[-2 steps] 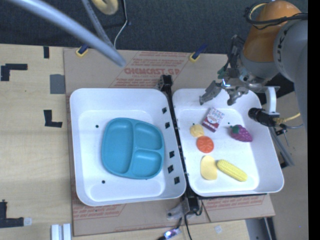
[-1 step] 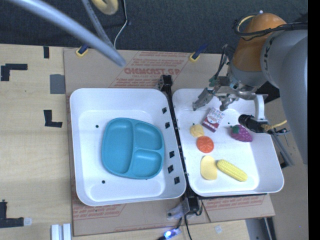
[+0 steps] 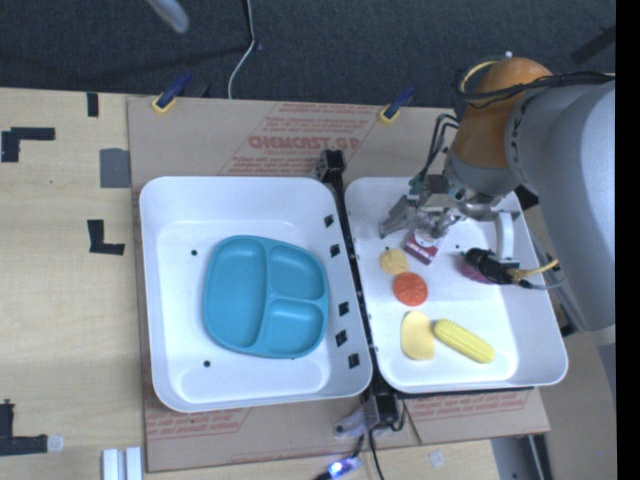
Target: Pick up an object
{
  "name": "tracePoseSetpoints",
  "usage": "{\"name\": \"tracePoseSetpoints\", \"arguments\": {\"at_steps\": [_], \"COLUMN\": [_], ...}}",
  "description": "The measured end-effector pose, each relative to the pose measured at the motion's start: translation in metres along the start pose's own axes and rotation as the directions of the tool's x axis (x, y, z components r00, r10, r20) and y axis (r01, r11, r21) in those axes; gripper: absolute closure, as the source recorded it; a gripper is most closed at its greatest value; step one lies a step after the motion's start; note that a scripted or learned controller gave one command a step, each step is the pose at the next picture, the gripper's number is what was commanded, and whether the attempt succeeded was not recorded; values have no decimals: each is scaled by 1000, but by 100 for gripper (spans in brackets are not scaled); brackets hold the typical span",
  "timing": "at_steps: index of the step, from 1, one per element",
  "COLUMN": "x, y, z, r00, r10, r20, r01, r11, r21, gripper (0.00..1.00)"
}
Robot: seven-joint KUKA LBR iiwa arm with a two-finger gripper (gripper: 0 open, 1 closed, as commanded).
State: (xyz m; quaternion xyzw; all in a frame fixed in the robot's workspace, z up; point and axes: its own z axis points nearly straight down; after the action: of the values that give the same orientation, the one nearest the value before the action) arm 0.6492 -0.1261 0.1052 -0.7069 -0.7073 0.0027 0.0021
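Fingers (image 3: 408, 214) of the grey arm sit low over the far part of the right bin (image 3: 535, 363), pointing toward the divider between the bins; whether they are spread or pressed together cannot be told from this angle. Just below them lies a small packet (image 3: 421, 248) with red and white on it, tilted, close to the tips but not visibly between them; its print is too small to read.

Near the packet, toward the bin's left wall, is a small yellow piece (image 3: 394, 262), and touching its lower edge a round orange-red piece (image 3: 410, 289). Further toward the near rim are a pale yellow rounded piece (image 3: 417, 336) and, just beside it, a toy corn cob (image 3: 463, 341) lying at a slant. A dark purple item (image 3: 478, 266) rests near the right side, partly under the cabling.

The left bin (image 3: 160, 208) carries a blue divided plate (image 3: 265, 296) with three compartments.

Both bins rest on a brown cardboard sheet (image 3: 290, 143) printed in red; "CHEMCAST GP" can be made out, the smaller lines cannot. Blue-and-yellow clips (image 3: 172, 91) pin its far corners. The surface (image 3: 60, 298) is pale wood with black tape marks, and beyond it is dark carpet (image 3: 380, 18) crossed by a thin cable (image 3: 243, 53)
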Motion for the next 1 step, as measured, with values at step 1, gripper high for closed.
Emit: {"name": "tracePoseSetpoints", "arguments": {"at_steps": [1], "x": [1], "y": [2], "z": [-14], "r00": [1000], "r10": [-2], "r20": [0], "r01": [2], "r11": [1000], "r21": [-5], "gripper": [100]}}
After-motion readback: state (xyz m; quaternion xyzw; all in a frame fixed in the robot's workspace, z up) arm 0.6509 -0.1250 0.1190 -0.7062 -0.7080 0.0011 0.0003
